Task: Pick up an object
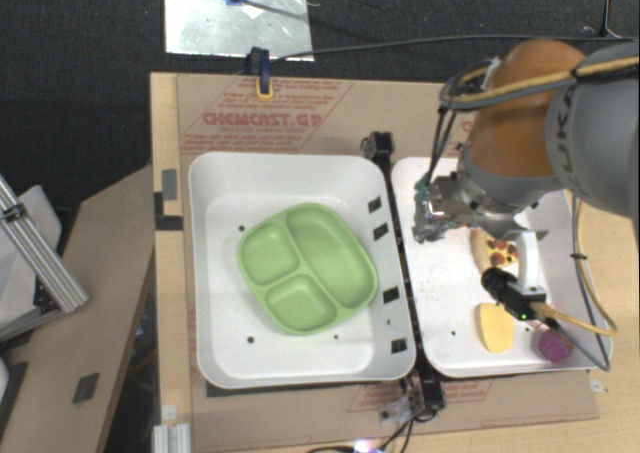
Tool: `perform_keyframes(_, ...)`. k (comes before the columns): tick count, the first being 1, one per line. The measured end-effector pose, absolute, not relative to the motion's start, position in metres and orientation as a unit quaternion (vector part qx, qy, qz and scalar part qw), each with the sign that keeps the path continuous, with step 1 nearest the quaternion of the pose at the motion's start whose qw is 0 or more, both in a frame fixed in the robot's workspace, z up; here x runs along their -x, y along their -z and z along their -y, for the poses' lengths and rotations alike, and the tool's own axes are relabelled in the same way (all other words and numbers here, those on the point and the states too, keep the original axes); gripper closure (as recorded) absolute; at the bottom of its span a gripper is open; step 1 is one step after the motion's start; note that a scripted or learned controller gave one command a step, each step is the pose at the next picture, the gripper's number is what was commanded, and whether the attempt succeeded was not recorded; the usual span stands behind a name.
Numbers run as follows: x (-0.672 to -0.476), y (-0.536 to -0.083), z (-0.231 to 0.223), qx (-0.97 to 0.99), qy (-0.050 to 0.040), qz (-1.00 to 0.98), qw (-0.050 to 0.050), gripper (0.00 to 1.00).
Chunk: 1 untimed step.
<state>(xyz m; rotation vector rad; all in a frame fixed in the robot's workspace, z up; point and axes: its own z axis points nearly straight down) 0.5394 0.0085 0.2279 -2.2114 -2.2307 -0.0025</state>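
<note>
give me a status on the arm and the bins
Arm low over right bin. Yellow piece and purple piece lying loose at its near edge, nothing seen held. Green tray in left bin.

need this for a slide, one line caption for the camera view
KUKA arm reaching over the right bin beside a yellow piece and purple piece; green divided plate in the left bin.

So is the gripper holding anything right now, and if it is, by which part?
Cannot be told. The gripper is low over the right bin, with the arm covering much of it; nothing shows between its fingers, and the yellow piece lies apart.
</note>
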Motion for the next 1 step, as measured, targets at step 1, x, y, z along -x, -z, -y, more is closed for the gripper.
perform_keyframes(1,-0.535,-0.2306,-0.0725,0.703,0.0011,0.711,0.001,1.0)
